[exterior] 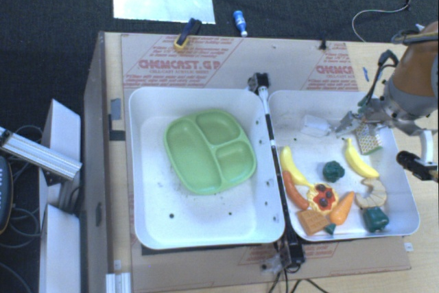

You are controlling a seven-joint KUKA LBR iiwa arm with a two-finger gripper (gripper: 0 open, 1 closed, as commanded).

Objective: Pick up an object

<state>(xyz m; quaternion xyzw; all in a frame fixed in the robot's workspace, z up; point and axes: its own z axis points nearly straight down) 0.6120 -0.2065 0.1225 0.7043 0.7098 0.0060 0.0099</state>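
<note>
Dark carpet around, desk [206, 58] topped with printed cardboard, two white bins side by side on it. From my feed: left bin [147, 168] carries a green divided plate [209, 151], nothing else in it. Right bin [405, 209] has the toy food: yellow banana [291, 166] by the divider, a second banana [359, 160] further right, orange carrot [295, 193] beside the first banana, dark green broccoli piece [333, 171] mid-bin, pizza slice [322, 197], another orange carrot [341, 208], cracker [313, 221], green pepper [375, 219] at the near right corner. Arm [415, 79] comes in at right, gripper [367, 125] low over the far right part of the right bin, just above the second banana. Something pale and gridded sits at its tip; I cannot tell if the gripper is spread or closed, or gripping anything.
</note>
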